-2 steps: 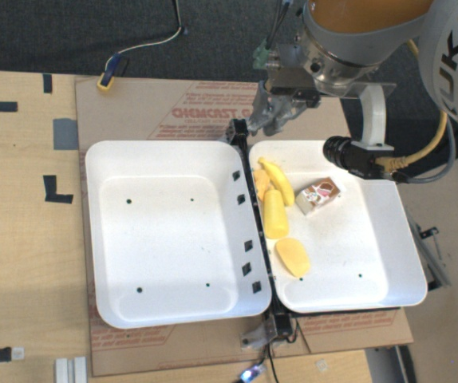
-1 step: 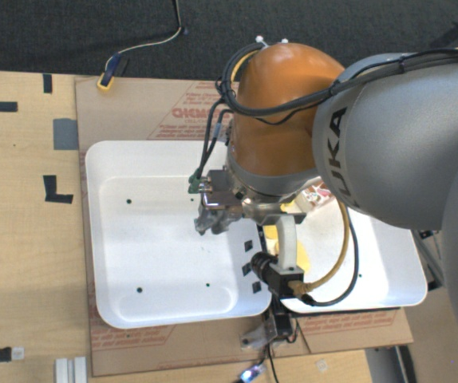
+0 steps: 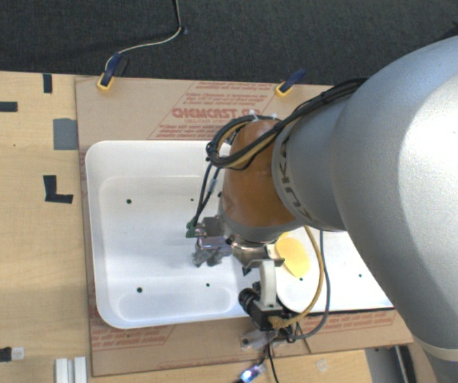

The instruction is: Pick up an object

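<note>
A yellow rounded object (image 3: 294,256) lies in the right bin (image 3: 349,282), close to the wall it shares with the left bin, partly hidden under the arm's wrist. My gripper (image 3: 208,248) reaches down into the left bin (image 3: 125,214) near its right side, low over the white floor. Its tip is a small dark mass under the orange band (image 3: 249,186). I see nothing held in it.
The big grey arm (image 3: 388,182) covers most of the right bin. Both bins sit on a cardboard sheet (image 3: 133,106) held by clamps at its far edge. A black cable (image 3: 177,10) trails over the dark backdrop. Cables and a small bracket hang off the wrist near the front edge.
</note>
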